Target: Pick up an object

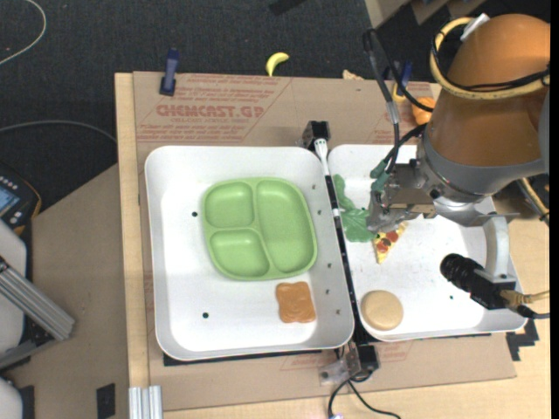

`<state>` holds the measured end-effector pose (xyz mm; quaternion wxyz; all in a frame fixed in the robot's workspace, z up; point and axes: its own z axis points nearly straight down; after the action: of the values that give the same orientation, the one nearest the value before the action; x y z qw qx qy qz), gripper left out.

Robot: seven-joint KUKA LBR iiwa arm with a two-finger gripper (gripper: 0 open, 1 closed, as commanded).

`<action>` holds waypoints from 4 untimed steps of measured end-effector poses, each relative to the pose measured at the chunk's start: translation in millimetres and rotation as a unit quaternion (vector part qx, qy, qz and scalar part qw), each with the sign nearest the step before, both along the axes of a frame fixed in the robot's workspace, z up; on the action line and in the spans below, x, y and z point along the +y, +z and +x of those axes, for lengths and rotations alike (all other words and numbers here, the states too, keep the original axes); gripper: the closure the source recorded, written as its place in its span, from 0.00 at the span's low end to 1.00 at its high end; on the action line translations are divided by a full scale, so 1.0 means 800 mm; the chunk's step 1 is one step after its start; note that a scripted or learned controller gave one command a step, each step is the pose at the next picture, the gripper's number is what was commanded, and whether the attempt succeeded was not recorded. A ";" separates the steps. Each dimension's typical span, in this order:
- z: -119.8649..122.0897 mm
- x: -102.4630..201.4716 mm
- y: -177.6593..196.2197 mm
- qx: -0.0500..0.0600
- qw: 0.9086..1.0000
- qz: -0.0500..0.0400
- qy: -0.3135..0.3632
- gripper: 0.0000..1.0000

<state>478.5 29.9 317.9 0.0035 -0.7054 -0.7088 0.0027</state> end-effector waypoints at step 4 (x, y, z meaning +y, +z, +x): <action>0.002 -0.023 0.113 -0.007 1.000 -0.001 -0.001 1.00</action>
<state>479.8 11.9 408.6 -0.0019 -0.7064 -0.7079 -0.0020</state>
